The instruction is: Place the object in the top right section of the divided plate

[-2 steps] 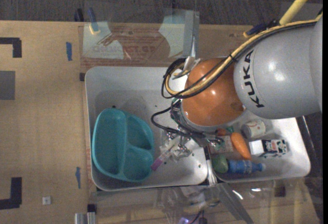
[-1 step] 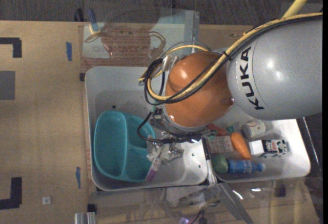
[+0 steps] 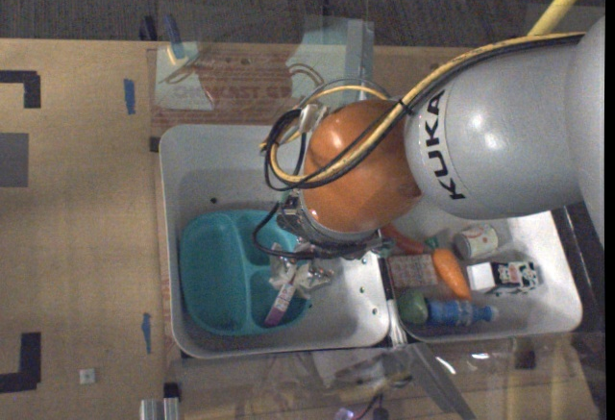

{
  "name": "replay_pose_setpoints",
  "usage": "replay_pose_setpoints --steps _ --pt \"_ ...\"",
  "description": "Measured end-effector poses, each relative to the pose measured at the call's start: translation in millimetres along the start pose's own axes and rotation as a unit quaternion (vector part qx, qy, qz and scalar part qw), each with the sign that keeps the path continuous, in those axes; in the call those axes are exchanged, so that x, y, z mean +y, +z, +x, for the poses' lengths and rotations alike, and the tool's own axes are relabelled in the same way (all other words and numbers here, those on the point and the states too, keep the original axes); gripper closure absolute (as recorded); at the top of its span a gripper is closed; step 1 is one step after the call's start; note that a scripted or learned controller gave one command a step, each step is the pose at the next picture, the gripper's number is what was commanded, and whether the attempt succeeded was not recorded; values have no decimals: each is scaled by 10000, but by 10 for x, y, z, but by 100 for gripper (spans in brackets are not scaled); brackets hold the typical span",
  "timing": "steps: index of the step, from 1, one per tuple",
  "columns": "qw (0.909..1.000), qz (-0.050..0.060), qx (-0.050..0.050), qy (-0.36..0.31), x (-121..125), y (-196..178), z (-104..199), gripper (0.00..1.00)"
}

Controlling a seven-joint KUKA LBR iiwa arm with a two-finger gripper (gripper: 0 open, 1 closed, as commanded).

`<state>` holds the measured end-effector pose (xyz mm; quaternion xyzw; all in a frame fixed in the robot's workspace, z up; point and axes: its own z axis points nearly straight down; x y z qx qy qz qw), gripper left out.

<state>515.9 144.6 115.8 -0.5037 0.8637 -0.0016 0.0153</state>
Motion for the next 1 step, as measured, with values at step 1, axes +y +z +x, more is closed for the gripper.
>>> replay_pose_setpoints --steps 1 --pt "10000 -14 -44 -25 32 16 -39 0"
